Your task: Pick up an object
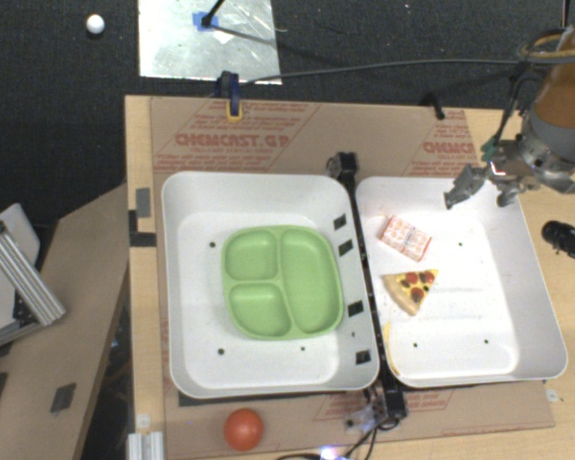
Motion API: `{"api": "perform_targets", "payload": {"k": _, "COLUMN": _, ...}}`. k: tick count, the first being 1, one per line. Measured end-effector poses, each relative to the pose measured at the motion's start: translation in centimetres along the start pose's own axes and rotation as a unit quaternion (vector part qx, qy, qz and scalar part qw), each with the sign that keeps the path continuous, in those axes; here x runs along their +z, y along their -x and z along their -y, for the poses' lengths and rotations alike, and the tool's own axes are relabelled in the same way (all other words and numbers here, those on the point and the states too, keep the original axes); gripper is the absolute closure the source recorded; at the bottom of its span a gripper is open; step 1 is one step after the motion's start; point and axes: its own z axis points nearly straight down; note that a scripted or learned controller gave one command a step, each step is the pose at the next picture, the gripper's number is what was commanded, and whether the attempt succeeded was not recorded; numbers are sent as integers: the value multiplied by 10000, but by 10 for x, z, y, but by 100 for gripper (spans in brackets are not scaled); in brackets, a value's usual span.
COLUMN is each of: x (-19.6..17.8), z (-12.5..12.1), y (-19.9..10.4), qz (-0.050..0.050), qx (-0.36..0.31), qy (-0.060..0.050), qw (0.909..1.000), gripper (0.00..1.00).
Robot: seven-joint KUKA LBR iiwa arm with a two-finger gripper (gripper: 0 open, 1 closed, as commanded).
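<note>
In the right bin lie a pink-and-white wrapped block and, just below it, a toy pizza slice. My gripper hovers over the bin's far right corner, above and to the right of the pink block. Its two dark fingers stand apart with nothing between them. The left bin holds a green divided plate.
A red-orange ball rests on the bench in front of the left bin. Black clips run along the divider between the bins. A metal rail sits at the left edge. A cable crosses behind the bins.
</note>
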Motion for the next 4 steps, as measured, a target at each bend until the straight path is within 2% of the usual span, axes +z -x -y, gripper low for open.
{"api": "perform_targets", "payload": {"k": 1, "x": 42, "z": 4, "y": 2, "qz": 2, "qx": 10, "qy": -9, "qw": 10000, "gripper": 0}}
{"api": "perform_targets", "payload": {"k": 3, "x": 129, "z": -6, "y": 6, "qz": -2, "qx": -6, "qy": -11, "qw": 10000, "gripper": 0}}
{"api": "perform_targets", "payload": {"k": 4, "x": 116, "z": -7, "y": 6, "qz": 4, "qx": -6, "qy": 15, "qw": 10000, "gripper": 100}}
